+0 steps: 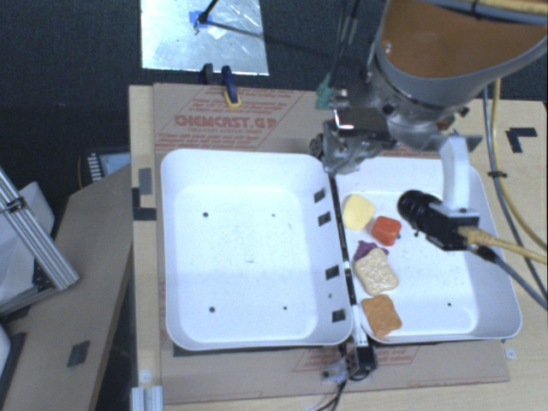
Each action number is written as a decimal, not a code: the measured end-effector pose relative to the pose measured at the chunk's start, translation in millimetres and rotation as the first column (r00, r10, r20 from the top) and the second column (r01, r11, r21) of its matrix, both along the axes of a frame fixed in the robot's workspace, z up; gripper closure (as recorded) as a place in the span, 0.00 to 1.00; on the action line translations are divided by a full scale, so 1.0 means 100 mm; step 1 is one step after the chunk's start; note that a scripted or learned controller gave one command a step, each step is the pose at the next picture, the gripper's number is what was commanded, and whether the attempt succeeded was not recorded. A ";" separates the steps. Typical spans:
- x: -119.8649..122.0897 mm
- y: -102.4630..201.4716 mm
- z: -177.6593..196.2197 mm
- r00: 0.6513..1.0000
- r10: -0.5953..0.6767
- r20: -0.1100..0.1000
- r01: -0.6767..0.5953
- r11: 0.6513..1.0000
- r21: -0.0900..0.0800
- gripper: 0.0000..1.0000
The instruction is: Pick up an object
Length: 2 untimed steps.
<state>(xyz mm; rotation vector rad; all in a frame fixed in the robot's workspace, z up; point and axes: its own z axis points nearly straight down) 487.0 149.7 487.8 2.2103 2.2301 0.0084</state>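
Smooth white bins (240, 255); right holds lumpy cracker (377, 272), red block (386, 229).

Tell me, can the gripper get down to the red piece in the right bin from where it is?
Probably yes. The red piece lies open from above, with the yellow piece close beside it; the gripper sits over the right bin at its far left corner.

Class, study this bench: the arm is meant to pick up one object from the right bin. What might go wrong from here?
1. The yellow piece, red piece, purple piece, cracker and orange piece lie bunched together, so a grasp may catch two or knock a neighbour.
2. They sit close to the right bin's left wall, which may block a finger.
3. The gripper hangs over the bin's far corner, not above any object.
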 end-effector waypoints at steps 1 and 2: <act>0.00 0.00 0.00 1.000 0.001 -0.001 -0.001 1.000 0.000 0.00; 0.90 0.32 -1.08 1.000 -0.008 -0.011 0.008 1.000 -0.006 0.00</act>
